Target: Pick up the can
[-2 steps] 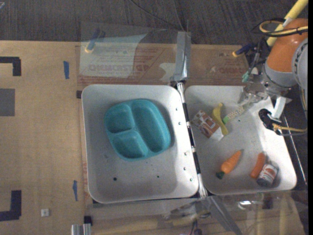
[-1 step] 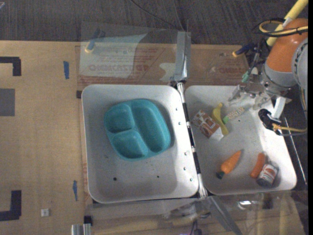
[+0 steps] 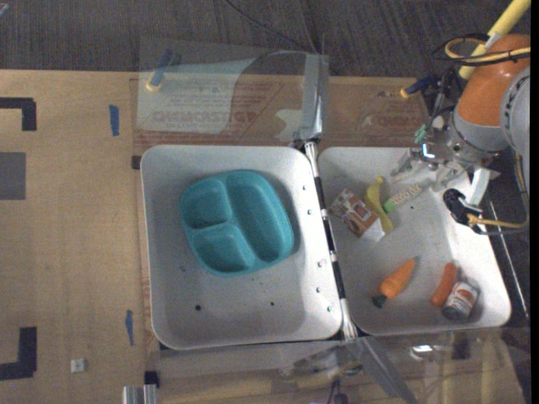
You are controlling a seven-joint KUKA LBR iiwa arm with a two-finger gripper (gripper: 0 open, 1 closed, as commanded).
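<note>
The small cylindrical metal can lies in the right white bin's near corner, touching an orange carrot-shaped toy — gripper state indiscernible.

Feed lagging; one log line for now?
gripper over right bin's far edge | can near corner, by carrot | not held

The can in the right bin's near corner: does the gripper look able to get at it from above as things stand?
Probably yes. The can has open space above it, though the small carrot touches its side and the bin wall is close. The gripper hangs over the bin's far side.
</note>
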